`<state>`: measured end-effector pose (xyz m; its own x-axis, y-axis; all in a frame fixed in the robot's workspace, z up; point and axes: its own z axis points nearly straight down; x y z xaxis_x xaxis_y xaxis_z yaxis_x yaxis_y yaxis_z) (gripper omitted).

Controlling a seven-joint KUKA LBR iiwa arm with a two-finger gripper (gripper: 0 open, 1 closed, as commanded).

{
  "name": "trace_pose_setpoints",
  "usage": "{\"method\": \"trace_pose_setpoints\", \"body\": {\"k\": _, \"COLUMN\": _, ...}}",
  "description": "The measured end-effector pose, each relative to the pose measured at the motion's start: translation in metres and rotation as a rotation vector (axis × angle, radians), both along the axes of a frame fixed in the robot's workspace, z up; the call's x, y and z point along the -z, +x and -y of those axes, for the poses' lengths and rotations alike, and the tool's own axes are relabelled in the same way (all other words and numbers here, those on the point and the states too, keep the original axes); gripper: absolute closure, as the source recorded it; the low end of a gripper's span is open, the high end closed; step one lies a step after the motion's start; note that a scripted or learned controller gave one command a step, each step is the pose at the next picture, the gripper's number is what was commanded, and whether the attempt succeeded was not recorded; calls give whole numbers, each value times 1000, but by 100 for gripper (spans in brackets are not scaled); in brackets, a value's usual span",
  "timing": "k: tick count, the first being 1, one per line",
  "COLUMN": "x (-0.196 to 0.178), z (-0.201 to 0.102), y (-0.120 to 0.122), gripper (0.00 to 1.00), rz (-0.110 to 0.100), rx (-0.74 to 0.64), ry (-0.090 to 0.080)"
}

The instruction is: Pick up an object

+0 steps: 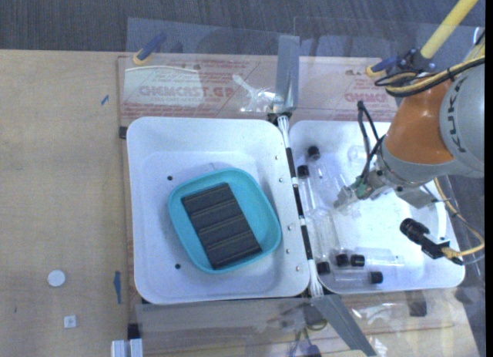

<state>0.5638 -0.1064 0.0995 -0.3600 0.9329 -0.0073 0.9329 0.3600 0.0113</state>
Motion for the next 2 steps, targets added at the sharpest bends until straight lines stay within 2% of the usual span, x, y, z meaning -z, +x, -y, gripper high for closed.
{"method": "trace_pose_setpoints", "body": {"k": 1, "x": -86, "z": -37, "y": 81, "gripper": 100, "rz": -10, "rx": 33, "ry": 2}}
{"method": "trace_pose_setpoints", "body": {"k": 2, "x": -121, "z": -86, "y": 104, "gripper": 100, "rz": -8, "rx": 8, "ry": 1}}
